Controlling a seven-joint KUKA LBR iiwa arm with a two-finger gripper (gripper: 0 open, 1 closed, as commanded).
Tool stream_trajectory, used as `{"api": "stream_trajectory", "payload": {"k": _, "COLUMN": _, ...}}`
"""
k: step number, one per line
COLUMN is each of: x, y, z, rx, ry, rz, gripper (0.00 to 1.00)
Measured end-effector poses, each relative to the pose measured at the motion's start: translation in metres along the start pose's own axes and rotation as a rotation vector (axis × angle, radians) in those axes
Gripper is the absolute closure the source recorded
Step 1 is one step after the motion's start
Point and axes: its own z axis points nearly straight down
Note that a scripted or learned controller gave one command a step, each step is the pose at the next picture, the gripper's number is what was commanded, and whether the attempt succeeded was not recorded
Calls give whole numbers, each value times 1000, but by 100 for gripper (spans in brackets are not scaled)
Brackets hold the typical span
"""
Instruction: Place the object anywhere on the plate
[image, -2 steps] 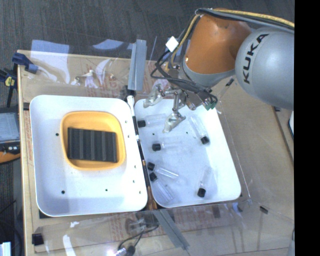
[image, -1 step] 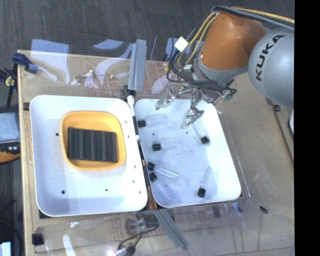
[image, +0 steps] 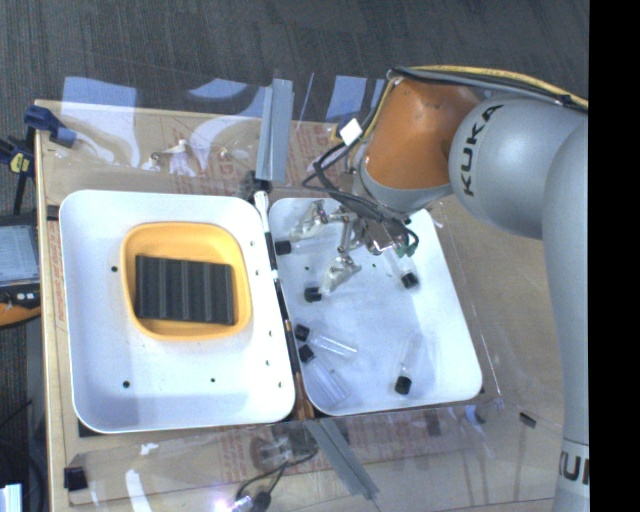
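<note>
Two white bins sit side by side on the bench, the gripper (image: 345, 262) hanging over the right bin (image: 455, 330) with its fingers spread. Small black objects (image: 312, 294) lie scattered below it, apart from the fingers; the yellow plate (image: 185, 243) rests in the left bin (image: 90, 330).

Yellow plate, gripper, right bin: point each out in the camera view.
yellow plate (image: 226, 240): camera view, on its bare yellow rim, upper right.
gripper (image: 340, 272): camera view, between its fingertips, above the right bin.
right bin (image: 450, 345): camera view, on bare white floor near its right wall.
</note>
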Motion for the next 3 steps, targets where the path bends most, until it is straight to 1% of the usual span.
{"api": "stream_trajectory", "payload": {"k": 1, "x": 6, "y": 55, "z": -63, "rx": 2, "ry": -4, "rz": 208, "gripper": 0}}
{"api": "stream_trajectory", "payload": {"k": 2, "x": -10, "y": 52, "z": -46, "rx": 2, "ry": -4, "rz": 219, "gripper": 0}}
{"api": "stream_trajectory", "payload": {"k": 3, "x": -36, "y": 38, "z": -54, "rx": 3, "ry": -6, "rz": -214, "gripper": 0}}
